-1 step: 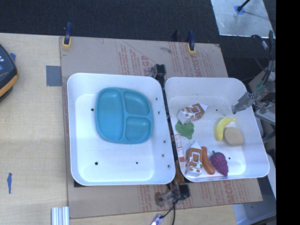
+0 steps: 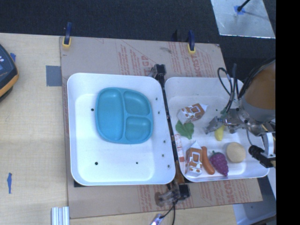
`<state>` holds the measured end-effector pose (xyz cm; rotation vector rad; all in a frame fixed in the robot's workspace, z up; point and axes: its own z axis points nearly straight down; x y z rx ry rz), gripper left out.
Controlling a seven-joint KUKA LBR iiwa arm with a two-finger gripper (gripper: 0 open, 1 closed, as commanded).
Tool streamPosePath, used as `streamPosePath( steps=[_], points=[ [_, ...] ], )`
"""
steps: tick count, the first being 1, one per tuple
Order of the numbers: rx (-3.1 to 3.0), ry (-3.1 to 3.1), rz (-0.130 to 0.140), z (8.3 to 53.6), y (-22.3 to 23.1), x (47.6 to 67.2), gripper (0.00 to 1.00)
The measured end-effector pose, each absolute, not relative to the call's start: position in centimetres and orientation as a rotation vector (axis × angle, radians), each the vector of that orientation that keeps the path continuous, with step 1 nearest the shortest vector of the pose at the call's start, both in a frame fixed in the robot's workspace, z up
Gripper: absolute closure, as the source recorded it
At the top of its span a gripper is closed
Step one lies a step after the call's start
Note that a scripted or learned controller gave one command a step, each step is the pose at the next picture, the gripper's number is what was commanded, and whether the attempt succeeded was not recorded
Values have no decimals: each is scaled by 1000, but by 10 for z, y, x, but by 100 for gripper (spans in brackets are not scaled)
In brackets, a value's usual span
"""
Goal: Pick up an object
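The tool (image 2: 216,124) is hovering over the small yellow piece (image 2: 219,134) mid right bin (image 2: 187,84); its state cannot be told; the piece is looking light, slick, best pinched across its middle.

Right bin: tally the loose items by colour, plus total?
Right bin, under the gripper:
White-and-orange cartons: 2
Green leafy item: 1
Yellow item: 1
Orange sausage-like item: 1
Purple grapes: 1
Beige round item: 1
Total: 7
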<state>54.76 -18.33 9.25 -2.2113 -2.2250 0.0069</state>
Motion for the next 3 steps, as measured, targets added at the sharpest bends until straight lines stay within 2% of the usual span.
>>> streamPosePath(
  steps=[1, 2, 3],
  points=[
    [-2210, -2230, 9, 104, -185, 548, 100],
    [-2215, -2231, 1, 93, -131, 570, 100],
    [-2215, -2225, 0, 192, -60, 580, 100]
  ],
)
